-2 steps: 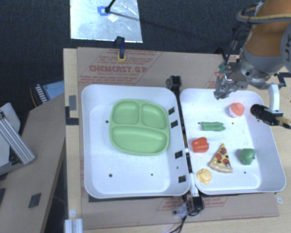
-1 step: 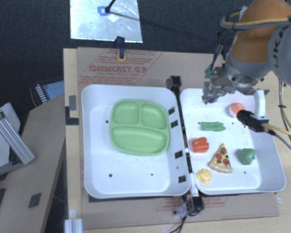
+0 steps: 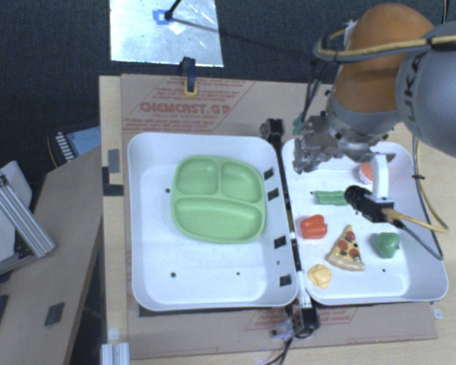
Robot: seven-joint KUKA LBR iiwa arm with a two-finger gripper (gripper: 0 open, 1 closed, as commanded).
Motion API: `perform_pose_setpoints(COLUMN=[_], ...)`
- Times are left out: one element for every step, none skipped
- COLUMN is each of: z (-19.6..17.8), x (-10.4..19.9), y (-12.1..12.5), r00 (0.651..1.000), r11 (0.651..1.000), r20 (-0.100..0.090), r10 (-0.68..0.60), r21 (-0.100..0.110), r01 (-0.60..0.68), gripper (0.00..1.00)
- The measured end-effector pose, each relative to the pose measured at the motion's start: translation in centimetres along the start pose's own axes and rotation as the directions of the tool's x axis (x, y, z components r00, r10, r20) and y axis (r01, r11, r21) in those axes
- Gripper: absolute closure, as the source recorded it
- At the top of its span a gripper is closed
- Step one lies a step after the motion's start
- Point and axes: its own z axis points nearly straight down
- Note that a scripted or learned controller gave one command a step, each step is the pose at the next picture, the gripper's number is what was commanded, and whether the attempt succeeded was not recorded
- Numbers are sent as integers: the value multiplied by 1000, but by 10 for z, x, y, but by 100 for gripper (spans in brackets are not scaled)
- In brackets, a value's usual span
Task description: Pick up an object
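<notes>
Hanging over the right bin (image 3: 412,277), the claw (image 3: 310,157) cannot be judged open or closed; nothing is lifted yet.

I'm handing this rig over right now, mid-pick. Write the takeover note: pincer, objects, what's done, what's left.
Pincer: over the far-left corner of the right bin, no object seen in it.
Right bin holds: green stick, red piece, pizza slice, green lump, yellow piece, all lying on its floor.
Left bin: green divided plate.
Done: nothing lifted.
Left: the whole pick. The green stick lies nearest the pincer and is probably the easiest target.
</notes>
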Motion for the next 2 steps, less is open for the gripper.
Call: perform_pose_setpoints(z=[19,25], x=[51,88], y=[-21,-42], r00=[1000,1000], r11=[1000,1000], r20=[0,1], r10=[0,1], r21=[1,2], r01=[0,-1], gripper=[100,100])
